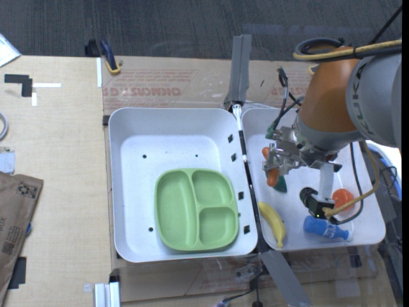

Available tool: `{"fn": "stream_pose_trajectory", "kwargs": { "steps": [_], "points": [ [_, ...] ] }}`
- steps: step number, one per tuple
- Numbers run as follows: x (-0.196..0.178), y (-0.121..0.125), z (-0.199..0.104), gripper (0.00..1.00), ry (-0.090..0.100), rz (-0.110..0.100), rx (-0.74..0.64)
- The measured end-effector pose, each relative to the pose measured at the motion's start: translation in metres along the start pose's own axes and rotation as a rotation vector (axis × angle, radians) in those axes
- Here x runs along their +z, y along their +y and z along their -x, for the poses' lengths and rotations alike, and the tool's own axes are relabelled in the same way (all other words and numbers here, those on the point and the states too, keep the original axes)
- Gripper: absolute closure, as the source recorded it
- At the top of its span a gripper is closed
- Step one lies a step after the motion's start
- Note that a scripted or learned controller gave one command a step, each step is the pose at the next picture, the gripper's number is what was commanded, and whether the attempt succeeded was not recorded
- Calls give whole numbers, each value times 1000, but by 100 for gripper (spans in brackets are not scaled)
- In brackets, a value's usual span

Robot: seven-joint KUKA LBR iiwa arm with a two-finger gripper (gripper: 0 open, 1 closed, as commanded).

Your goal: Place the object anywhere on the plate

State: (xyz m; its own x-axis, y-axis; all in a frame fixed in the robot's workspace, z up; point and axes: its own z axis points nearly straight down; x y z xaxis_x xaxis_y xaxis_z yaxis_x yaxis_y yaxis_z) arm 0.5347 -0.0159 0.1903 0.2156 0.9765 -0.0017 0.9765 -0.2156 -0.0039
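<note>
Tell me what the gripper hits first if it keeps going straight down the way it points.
Probably the orange carrot-like toy in the right bin, just under the gripper; they may already touch, since depth is unclear from above.

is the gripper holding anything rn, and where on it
Cannot be told: the gripper sits right over the orange carrot-like toy in the right bin, hiding any hold.

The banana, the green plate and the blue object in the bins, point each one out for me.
banana (273, 223): camera view, middle of its curved body.
green plate (195, 210): camera view, ridge between its compartments.
blue object (324, 228): camera view, middle of its body.
</note>
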Motion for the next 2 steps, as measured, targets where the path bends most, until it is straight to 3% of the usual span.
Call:
{"fn": "stream_pose_trajectory", "kwargs": {
  "steps": [1,2],
  "points": [
    [0,-56,-47,100,0,0,-78],
    [0,-56,-46,0,0,0,-78]
  ]
}}
